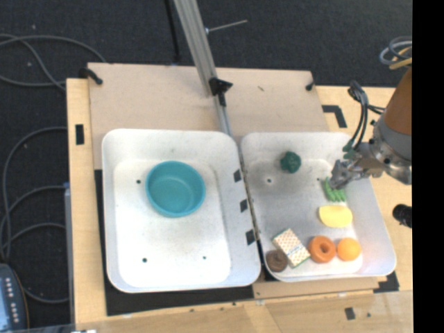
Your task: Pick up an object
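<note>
Camera view: the gripper (338,179) is seen low over the green object (336,191) in the right bin (263,151); its state cannot be told.

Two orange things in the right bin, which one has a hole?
The left one, the orange ring beside the patterned box. The orange ball to its right is solid.

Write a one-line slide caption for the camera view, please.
Gripper over a green item in the right bin; teal bowl in the left bin.
</note>
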Controlling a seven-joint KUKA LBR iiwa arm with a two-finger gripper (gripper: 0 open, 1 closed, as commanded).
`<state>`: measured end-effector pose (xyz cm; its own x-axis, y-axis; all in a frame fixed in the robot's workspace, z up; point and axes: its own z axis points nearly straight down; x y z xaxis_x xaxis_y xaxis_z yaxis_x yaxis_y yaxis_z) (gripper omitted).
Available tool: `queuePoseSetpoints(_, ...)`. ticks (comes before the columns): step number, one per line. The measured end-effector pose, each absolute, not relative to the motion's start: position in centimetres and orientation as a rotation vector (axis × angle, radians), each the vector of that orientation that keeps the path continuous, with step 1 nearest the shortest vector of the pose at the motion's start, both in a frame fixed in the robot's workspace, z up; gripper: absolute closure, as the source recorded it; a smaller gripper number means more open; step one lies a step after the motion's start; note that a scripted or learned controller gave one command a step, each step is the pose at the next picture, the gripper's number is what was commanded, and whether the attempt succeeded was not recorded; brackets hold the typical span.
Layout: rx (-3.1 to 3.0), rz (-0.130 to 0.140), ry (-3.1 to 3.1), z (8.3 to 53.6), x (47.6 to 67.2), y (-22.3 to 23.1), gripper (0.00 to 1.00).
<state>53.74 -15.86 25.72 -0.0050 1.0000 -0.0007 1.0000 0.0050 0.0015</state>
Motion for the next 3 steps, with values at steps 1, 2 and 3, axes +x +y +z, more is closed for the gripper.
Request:
queuePoseSetpoints(1,2.213,0.004,2.229,26.5,53.9,-10.8,1.00)
queuePoseSetpoints(2,2.212,0.003,2.232,26.9,53.6,-4.9,1.00)
queuePoseSetpoints(3,2.214,0.000,2.229,25.2,53.4,0.1,1.00)
